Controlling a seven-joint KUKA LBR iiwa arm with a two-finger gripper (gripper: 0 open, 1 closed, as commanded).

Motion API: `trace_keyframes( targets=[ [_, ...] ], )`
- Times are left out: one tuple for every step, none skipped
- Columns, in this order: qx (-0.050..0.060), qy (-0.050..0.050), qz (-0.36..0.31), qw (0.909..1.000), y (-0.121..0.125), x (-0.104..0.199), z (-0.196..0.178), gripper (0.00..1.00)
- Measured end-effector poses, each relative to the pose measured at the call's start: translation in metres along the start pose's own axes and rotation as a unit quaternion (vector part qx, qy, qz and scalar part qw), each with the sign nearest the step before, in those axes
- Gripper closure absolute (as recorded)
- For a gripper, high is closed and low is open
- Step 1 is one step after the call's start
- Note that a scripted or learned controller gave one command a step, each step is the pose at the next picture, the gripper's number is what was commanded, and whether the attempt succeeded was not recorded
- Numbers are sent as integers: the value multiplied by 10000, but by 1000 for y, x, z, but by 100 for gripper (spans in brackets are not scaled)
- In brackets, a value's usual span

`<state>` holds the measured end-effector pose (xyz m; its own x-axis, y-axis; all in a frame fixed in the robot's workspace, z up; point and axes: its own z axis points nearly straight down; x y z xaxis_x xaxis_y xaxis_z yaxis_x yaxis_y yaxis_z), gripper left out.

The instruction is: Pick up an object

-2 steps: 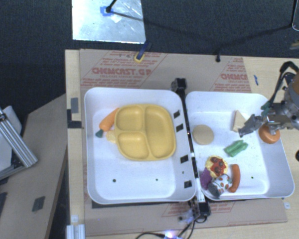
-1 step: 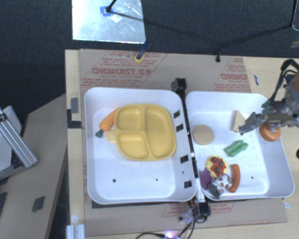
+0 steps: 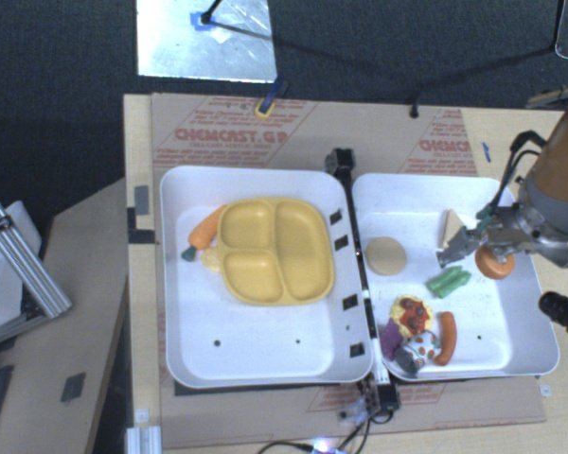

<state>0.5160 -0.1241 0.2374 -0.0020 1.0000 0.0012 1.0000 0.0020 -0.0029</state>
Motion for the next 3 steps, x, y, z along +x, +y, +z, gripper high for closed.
trace_keyframes(
  targets=[
    [2, 0, 5, 10000, 5, -6, 46, 0],
    [5, 3, 3, 10000, 11, 3, 97, 0],
    [-78, -24, 6, 10000, 15, 1, 125, 0]
  ],
)
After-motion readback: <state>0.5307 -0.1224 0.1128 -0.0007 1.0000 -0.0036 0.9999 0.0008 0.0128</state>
